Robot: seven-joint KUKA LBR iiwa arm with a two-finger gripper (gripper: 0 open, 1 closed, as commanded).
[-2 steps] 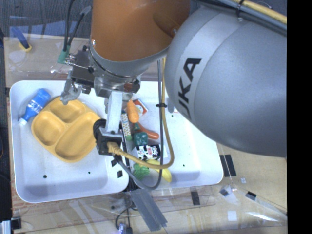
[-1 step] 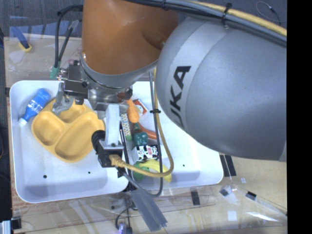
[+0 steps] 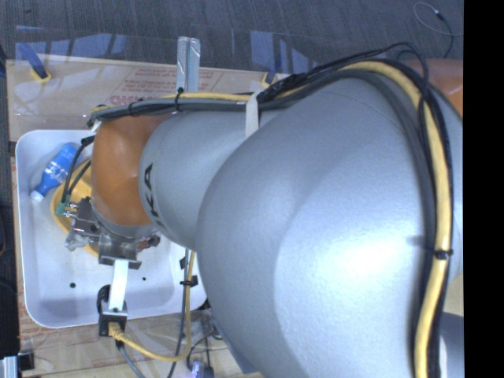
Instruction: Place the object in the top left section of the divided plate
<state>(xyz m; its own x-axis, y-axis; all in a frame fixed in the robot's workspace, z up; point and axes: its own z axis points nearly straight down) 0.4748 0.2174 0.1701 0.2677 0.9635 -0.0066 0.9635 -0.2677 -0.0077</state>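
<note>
Over the left white bin (image 3: pixel 47 305) the grey arm (image 3: pixel 315 227) with its orange band (image 3: pixel 118 172) fills most of the scene, and the gripper (image 3: pixel 106 246) sits low above a yellow plate (image 3: pixel 60 209) whose sections are hidden; how the gripper stands cannot be told. A blue bottle (image 3: pixel 55 170) lies at the bin's upper left, just beside the plate. Red print on the cardboard (image 3: pixel 150 81) behind is unreadable. Yellow and black cables (image 3: pixel 437 172) run along the arm.

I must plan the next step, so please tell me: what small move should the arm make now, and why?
Probably a short lift straight up. The arm hangs low over the left bin and covers most of the yellow plate, so its sections cannot be told apart. The blue bottle lies beside the wrist, at the plate's edge. Rising should uncover the plate before any placing.
</note>
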